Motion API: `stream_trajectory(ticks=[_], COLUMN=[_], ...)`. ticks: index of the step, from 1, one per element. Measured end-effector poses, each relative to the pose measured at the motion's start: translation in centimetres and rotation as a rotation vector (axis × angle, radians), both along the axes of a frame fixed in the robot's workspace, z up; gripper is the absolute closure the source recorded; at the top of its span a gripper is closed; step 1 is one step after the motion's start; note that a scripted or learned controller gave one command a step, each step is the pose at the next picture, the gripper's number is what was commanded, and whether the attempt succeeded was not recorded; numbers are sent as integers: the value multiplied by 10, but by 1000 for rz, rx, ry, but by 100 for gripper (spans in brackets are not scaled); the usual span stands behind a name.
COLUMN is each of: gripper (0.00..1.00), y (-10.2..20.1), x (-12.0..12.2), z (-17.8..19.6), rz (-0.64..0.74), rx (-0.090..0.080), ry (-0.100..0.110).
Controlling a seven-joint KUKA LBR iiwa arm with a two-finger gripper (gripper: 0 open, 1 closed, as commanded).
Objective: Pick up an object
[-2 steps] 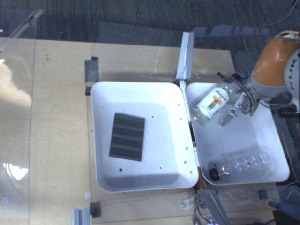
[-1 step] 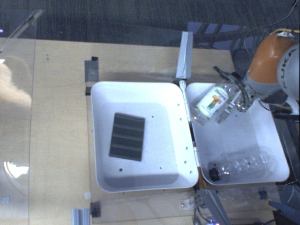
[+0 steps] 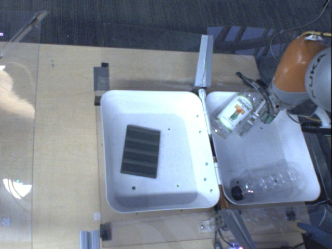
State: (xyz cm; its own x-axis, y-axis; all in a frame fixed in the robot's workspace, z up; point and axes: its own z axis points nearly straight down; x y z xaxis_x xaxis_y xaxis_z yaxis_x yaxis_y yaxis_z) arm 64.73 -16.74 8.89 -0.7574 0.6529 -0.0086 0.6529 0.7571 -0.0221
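The gripper (image 3: 252, 114) sits over the far part of the right bin (image 3: 306, 183), its jaws pinching a small clear bottle with a green-and-orange label (image 3: 234, 113) — tilted, neck toward the arm, its base over the divide between the bins. A second clear bottle (image 3: 264, 183) lies at the near edge of that bin; a dark ribbed block (image 3: 140, 151) rests in the left bin (image 3: 155, 100). Recommended: lift straight and slowly — the grip looks off-centre, so the bottle may swing or slip.
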Motion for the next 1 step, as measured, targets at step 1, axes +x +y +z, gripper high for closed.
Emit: stream_trajectory(ticks=[1], gripper=[0], y=[-35], x=[7], z=[-2], rz=[-61], rx=[27], ry=[-2])
